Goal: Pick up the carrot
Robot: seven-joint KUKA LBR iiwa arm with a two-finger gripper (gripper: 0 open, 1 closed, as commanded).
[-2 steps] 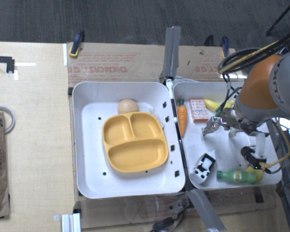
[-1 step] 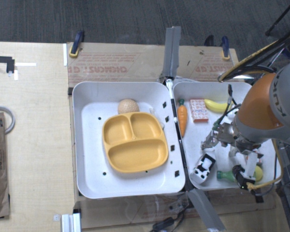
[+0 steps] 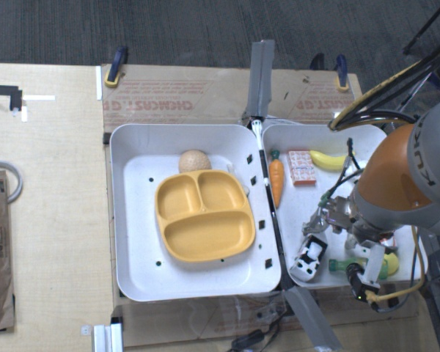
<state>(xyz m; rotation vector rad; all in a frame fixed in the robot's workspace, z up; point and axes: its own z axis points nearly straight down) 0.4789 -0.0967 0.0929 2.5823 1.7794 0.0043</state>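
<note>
Inspector: Pincer [image 3: 324, 222] sits low in the right-hand shallow white bin [image 3: 293, 134], under the grey arm with its orange band [image 3: 396, 169]. Whether it is open or closed, I cannot tell.

Clerk: What lies nearest?

Inspector: A small black-and-white cow-patterned toy [image 3: 309, 258] just nearer than it. To the right, a green and yellow object [image 3: 374, 266], partly hidden by the wrist.

Clerk: And the slim orange carrot with green top [image 3: 276, 180]?

Inspector: Against the left wall of the same bin, lying lengthwise, apart from the pincer. A red-and-white printed box [image 3: 302, 167] is just right of it; a yellow banana [image 3: 330, 160] beyond that.

Clerk: Left bin [image 3: 125, 218]?

Inspector: Yellow three-compartment plastic plate [image 3: 204, 215], with a beige round ball [image 3: 194, 160] touching its far edge. Both bins rest on the worktop [image 3: 51, 196].
</note>
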